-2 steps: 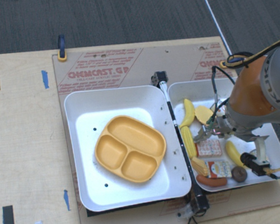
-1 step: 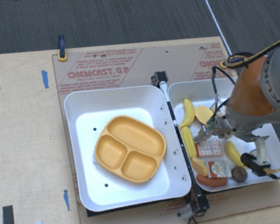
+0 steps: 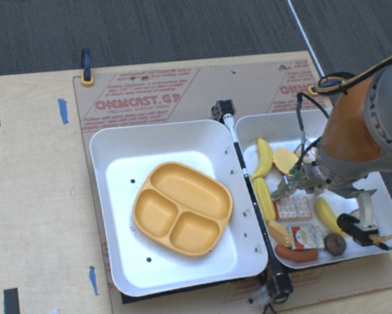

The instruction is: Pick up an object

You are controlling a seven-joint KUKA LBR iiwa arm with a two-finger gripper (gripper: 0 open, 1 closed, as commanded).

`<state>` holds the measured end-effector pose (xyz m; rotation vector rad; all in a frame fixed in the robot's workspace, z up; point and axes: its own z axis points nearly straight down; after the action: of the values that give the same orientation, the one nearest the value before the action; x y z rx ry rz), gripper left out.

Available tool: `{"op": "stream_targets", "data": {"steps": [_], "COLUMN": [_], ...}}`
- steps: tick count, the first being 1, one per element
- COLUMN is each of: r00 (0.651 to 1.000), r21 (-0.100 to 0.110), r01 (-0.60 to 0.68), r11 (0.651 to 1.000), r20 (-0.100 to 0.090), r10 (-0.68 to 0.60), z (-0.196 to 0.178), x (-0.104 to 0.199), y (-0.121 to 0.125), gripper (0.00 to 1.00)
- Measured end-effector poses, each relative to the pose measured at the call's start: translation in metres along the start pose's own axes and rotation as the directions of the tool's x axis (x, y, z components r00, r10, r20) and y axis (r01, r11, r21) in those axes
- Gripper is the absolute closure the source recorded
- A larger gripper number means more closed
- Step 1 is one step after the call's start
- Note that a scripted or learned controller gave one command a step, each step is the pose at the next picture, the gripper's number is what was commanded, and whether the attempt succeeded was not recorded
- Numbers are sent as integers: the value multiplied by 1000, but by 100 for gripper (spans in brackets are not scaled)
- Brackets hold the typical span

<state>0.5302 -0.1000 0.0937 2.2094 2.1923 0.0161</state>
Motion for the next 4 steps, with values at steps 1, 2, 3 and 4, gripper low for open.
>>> {"op": "stream_targets", "data": {"steps": [1,2,3,4], "r00": [1000,1000,1000,1000], "r21": [0,2,3,7], "r01": [0,3,0,2], "r11": [1000,1000,1000,1000], "r20": [-1,-4,2,-3], "r10": [0,-3,0,-2], "z": [1,1,1,3], "x": [-1,-3,0,-2], "y": [-6,-6,-5,-17], "gripper": [0,0,0,0]}}
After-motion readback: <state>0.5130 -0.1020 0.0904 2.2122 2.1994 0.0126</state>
